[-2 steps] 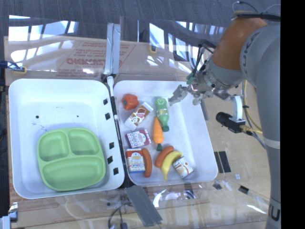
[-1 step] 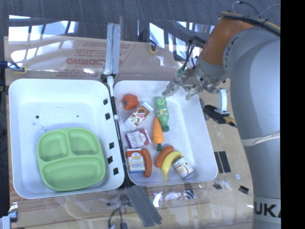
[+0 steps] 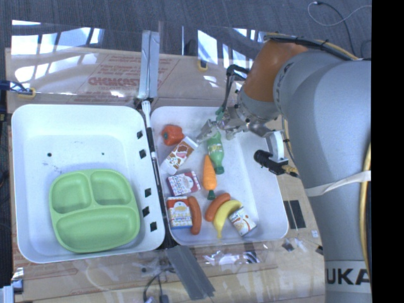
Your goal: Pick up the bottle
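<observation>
The bottle (image 3: 216, 153) is small and green with a pale label. It lies in the right bin (image 3: 265, 188), near the middle of its far half, with its top pointing to the far side. My gripper (image 3: 218, 130) hangs right over that top end, reaching in from the right under the orange-banded wrist. It is open: one finger (image 3: 206, 132) stands to the left of the bottle's top and the other to its right. The bottle rests on the bin floor.
Crowded around the bottle are a carrot (image 3: 209, 172), a red pepper (image 3: 172, 133), a tilted carton (image 3: 179, 154), two small boxes (image 3: 183, 183), sausages (image 3: 195, 214), a banana (image 3: 222, 214) and a can (image 3: 242, 221). The left bin (image 3: 38, 137) holds a green divided plate (image 3: 95, 210).
</observation>
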`<state>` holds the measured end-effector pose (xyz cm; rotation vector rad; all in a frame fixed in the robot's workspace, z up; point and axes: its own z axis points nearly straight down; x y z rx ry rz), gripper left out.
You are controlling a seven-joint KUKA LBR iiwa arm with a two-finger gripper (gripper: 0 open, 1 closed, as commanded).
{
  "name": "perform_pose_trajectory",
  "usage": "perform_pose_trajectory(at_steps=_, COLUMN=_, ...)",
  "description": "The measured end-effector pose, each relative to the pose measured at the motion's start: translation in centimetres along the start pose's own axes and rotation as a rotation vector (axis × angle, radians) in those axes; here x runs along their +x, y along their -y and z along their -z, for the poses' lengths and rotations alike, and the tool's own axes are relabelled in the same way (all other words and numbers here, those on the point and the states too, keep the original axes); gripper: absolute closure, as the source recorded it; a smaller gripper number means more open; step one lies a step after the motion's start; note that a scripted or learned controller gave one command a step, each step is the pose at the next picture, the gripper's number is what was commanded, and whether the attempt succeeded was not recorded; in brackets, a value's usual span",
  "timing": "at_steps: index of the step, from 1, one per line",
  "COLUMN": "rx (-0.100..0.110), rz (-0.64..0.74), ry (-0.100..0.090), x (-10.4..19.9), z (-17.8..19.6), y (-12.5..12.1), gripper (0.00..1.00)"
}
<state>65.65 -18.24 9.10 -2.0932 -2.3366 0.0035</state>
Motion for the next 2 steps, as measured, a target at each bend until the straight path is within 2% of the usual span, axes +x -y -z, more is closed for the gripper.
perform_pose_trajectory(at_steps=1, rx=0.003, rz=0.006, ry=0.0, x=0.1, z=0.9, y=0.0, gripper=1.0)
perform_pose_trajectory(at_steps=2, rx=-0.003, rz=-0.06, ry=0.002, x=3.4, z=11.3, y=-0.4, gripper=1.0)
